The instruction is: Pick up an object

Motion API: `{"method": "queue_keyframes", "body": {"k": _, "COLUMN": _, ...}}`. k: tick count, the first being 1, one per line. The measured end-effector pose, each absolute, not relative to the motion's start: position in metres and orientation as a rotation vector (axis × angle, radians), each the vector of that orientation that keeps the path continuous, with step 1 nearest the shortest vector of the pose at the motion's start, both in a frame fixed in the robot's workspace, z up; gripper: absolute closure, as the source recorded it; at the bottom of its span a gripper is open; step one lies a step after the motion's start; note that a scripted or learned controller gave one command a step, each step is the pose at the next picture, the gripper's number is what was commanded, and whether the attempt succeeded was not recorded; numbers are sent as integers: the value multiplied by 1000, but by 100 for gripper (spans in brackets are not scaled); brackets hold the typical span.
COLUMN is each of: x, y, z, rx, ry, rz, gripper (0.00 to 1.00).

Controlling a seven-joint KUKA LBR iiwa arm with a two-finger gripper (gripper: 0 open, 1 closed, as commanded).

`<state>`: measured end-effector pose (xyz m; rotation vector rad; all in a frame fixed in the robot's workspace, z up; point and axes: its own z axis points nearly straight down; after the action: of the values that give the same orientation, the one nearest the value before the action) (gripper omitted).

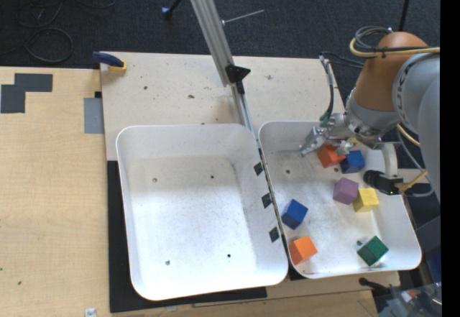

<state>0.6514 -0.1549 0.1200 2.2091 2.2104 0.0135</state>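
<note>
End effector [323,141], finger state indiscernible, low in right white plastic bin [402,254] beside small orange cube [329,157]; nothing lifted, pick pending.

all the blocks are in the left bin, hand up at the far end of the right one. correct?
Not quite. The camera view shows the blocks in the right bin, not the left: for instance the green block near its front corner and the purple block mid-bin. The hand is at the far end of the right bin, as you said.
</note>
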Motion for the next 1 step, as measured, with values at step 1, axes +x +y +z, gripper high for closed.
{"method": "queue_keyframes", "body": {"k": 1, "x": 652, "y": -156, "z": 130, "rx": 2206, "ry": 2209, "rz": 14, "gripper": 100}}
